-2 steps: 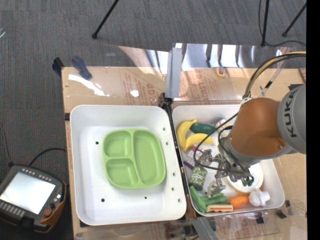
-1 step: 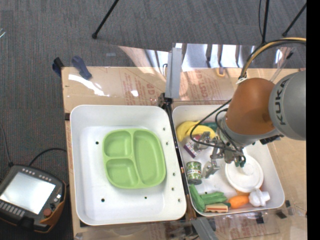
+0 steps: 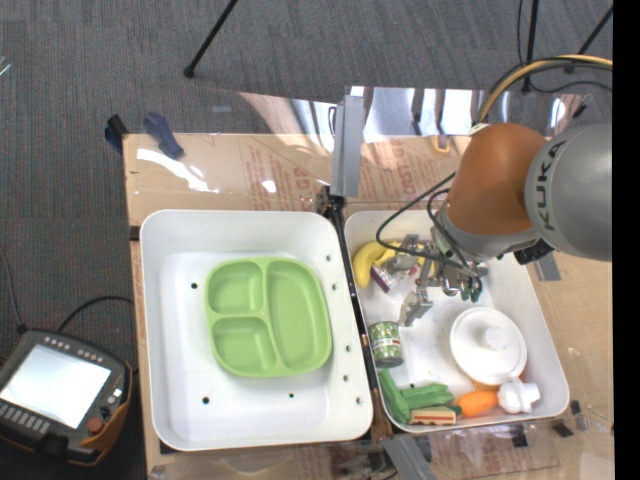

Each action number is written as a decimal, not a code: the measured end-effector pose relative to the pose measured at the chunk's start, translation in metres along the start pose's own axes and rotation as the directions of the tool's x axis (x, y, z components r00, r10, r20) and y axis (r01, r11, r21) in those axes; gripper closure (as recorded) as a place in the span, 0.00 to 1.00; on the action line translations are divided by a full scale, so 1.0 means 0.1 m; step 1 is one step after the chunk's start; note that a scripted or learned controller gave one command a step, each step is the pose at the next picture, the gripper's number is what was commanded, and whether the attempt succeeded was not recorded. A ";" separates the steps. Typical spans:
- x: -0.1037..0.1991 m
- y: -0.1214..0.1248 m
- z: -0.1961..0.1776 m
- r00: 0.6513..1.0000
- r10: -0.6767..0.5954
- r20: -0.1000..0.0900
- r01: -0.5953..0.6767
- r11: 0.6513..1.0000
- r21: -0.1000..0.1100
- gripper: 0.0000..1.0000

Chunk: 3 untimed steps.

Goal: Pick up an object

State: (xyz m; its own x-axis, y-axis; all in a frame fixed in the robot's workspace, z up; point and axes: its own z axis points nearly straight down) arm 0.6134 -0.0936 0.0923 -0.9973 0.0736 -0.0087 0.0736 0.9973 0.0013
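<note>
Two shallow white bins side by side on a brown bench (image 3: 230,173). Left white bin (image 3: 170,258): one light-green plastic plate with three compartments (image 3: 268,316), lying flat near the middle, apart from every wall.

Right white bin (image 3: 545,343): cluttered. Yellow banana-shaped toy (image 3: 366,261) near the far left corner. Small green-labelled can (image 3: 385,344) lying by the left wall. White round lidded bowl with a knob on top (image 3: 487,344) toward the right side. Green flat pieces (image 3: 415,399) along the near wall, a red-and-tan striped piece just below them. Orange carrot-like toy (image 3: 478,403) beside those, then a small white knobbed object (image 3: 518,397) in the near right corner, just beside the bowl.

Grey arm with orange band (image 3: 500,183) reaching in from the right, above the far half of the right bin. Metal two-finger gripper (image 3: 440,280) low over the bin, between banana toy and white bowl, pointing down toward the bin floor near the can. Finger state: cannot tell; linkage too cluttered to read. Nothing seen lifted off the bin floor.

Grey handheld pendant with a pale screen (image 3: 55,388) on dark carpet, left of the bench.
</note>
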 end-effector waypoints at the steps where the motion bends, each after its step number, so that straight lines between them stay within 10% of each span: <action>1: 0.74 0.01 -0.01 0.997 0.079 0.002 -0.079 0.997 0.002 0.00; 2: -0.21 -0.07 -0.01 0.981 0.196 0.006 -0.196 0.981 0.000 0.00; 3: -0.23 -0.06 -0.14 0.981 0.192 0.011 -0.192 0.981 -0.001 1.00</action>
State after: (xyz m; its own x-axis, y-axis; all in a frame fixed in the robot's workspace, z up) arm 0.6359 -0.1013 0.1066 -0.9644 0.2637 -0.0192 0.2637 0.9646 0.0038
